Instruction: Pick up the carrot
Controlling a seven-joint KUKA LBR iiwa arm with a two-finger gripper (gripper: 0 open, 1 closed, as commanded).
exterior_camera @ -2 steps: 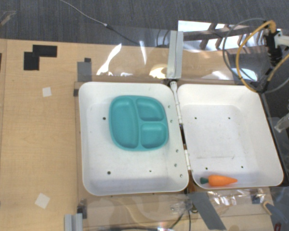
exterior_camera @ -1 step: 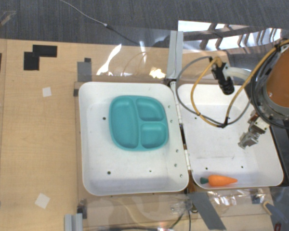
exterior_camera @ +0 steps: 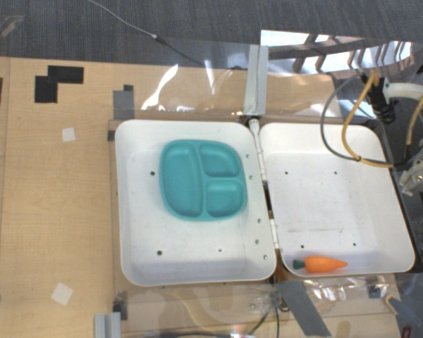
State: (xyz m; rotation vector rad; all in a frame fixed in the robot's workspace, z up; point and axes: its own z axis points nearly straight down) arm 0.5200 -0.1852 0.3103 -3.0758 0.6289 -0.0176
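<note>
overhead view of the tabletop (exterior_camera: 49, 210) with two shallow white bins side by side. the carrot (exterior_camera: 326, 264) lies on its side in the right bin (exterior_camera: 338, 189), pressed into the near edge close to the near-left corner, its green end toward the dividing wall and its orange tip pointing right. the left bin (exterior_camera: 144, 259) holds a teal divided plate (exterior_camera: 201, 179) with three compartments, all bare; the plate sits near the middle of that bin, well apart from the carrot. yellow and black cables (exterior_camera: 345, 129) loop over the far right corner of the right bin.

the state of the tool cannot be told from this view.

likely hazards, as a judgement: the carrot rests against the sloping bin wall, so one finger of a descending tool may strike the rim or wall rather than pass beside the carrot; a tapered, rounded body may also roll or squirt out along the wall when squeezed.
</note>
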